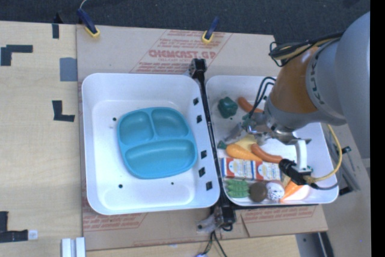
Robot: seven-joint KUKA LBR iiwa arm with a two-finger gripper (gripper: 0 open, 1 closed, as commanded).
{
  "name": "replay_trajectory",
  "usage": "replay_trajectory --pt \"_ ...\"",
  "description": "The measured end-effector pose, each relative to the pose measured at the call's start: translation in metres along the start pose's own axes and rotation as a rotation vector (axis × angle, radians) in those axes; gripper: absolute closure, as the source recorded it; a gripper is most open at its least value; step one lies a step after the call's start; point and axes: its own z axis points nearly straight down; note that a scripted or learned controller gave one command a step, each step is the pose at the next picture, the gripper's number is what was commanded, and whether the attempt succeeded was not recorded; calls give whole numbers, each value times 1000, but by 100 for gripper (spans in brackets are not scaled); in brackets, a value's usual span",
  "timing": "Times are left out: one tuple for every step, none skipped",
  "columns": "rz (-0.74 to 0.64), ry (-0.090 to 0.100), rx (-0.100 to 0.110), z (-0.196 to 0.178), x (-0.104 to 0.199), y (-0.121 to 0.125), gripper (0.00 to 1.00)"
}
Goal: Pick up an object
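At the near edge of the right bin (325,192) lie a green toy (237,188), a brown ball (258,191) and a carton (249,169). Beyond them rest carrots (255,152). The gripper (255,127) reaches down just above these; how its fingers stand cannot be told. Farther back sits a dark green piece (227,107). The left bin (96,147) holds a blue plate (157,141).

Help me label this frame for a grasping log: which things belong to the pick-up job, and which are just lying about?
Job:
claw
right bin
carrot
juice carton
dark green toy
brown ball

Lying about:
blue divided plate in the left bin
yellow clamps
cardboard sheet
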Motion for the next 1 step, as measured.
replay_trajectory --pt "0 -1 0 -10 0 0 100"
